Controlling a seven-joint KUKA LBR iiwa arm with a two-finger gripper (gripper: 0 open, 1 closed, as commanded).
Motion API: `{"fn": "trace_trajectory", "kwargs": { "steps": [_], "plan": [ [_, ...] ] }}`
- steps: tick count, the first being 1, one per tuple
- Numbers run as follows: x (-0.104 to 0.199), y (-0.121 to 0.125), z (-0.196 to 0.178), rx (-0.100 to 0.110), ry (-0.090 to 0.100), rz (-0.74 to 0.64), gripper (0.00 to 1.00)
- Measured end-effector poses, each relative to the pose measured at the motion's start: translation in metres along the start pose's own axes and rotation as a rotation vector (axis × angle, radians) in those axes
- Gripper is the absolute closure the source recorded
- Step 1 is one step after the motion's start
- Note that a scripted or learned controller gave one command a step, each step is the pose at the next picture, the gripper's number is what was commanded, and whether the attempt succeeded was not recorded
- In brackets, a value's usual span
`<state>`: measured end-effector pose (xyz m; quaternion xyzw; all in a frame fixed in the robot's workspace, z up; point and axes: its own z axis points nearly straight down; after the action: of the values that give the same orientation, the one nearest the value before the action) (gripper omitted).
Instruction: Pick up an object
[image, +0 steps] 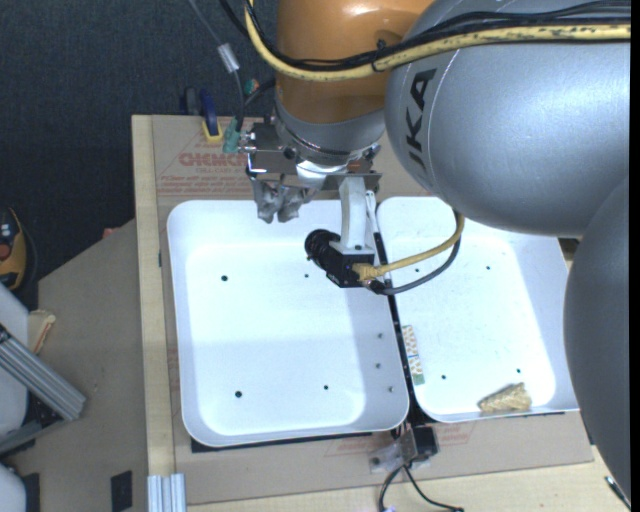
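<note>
A tan, crumpled-looking object (505, 400) lies in the right bin (500, 300), close to its near right corner. My gripper (279, 208) hangs over the far edge of the left bin (270, 390), well away from the tan object. Its two grey fingertips sit close together and I see nothing between them. A black fitting (330, 256) with a yellow cable juts out below the wrist, above the left bin's right side.
The big grey arm covers the upper right of the view and part of the right bin. A small printed label (413, 355) lies on the ridge between the bins. A cardboard sheet (200, 155) sits under both bins.
</note>
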<state>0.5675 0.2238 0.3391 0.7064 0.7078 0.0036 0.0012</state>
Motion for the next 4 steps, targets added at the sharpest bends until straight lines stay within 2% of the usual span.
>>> {"fn": "trace_trajectory", "kwargs": {
  "steps": [1, 2, 3, 4],
  "plan": [
    [-0.102, -0.048, -0.093, -0.005, -0.002, 0.012, 1.0],
    [-0.046, -0.013, 0.012, 0.017, -0.005, -0.002, 1.0],
    [0.003, 0.021, 0.104, 0.018, -0.006, -0.002, 1.0],
    [-0.006, 0.027, 0.037, 0.0, -0.001, 0.002, 1.0]
  ]
}}
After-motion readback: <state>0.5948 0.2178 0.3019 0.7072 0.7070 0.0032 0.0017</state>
